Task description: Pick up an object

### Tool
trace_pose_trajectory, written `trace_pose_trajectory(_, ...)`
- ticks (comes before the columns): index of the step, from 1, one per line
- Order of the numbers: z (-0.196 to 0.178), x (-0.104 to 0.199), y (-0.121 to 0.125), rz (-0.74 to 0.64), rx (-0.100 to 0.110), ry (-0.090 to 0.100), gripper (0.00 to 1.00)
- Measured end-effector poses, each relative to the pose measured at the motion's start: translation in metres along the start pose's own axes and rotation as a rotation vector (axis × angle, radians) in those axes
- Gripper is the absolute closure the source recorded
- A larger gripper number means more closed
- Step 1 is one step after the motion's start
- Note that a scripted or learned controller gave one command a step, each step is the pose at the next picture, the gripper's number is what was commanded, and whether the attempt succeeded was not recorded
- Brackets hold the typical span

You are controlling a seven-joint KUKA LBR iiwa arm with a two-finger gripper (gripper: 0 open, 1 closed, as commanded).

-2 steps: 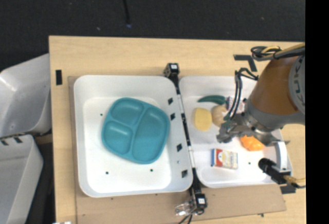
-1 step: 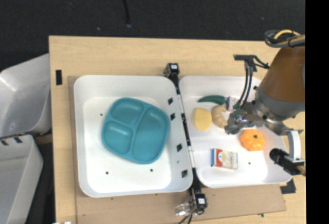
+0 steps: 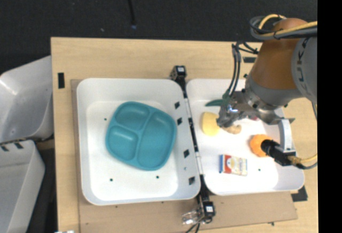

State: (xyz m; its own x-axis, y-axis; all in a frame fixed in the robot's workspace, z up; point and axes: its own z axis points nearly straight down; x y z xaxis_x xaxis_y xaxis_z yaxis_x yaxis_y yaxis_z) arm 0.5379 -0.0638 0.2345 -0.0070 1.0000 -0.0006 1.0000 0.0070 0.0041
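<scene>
My gripper (image 3: 230,117) hangs low over the right bin (image 3: 214,184), near its middle. A yellow rounded object (image 3: 209,124) lies just left of it. A small tan object (image 3: 234,130) sits right below the gripper's tip, and I cannot tell whether they touch. A dark green piece (image 3: 216,102) pokes out to the gripper's upper left. An orange round object (image 3: 257,145) rests to the lower right. A small white box with red and blue print (image 3: 233,164) lies near the bin's front.
The left bin (image 3: 91,184) holds a teal divided plate (image 3: 141,134). A ridge with black clips (image 3: 188,136) separates the two bins. The arm (image 3: 275,69) covers the right bin's far right corner.
</scene>
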Motion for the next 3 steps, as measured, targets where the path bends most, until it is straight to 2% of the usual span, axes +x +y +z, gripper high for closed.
trace_pose_trajectory(1,-0.009,0.049,0.035,-0.001,0.000,0.002,1.00)
trace_pose_trajectory(3,0.005,0.135,0.078,0.001,0.002,0.001,1.00)
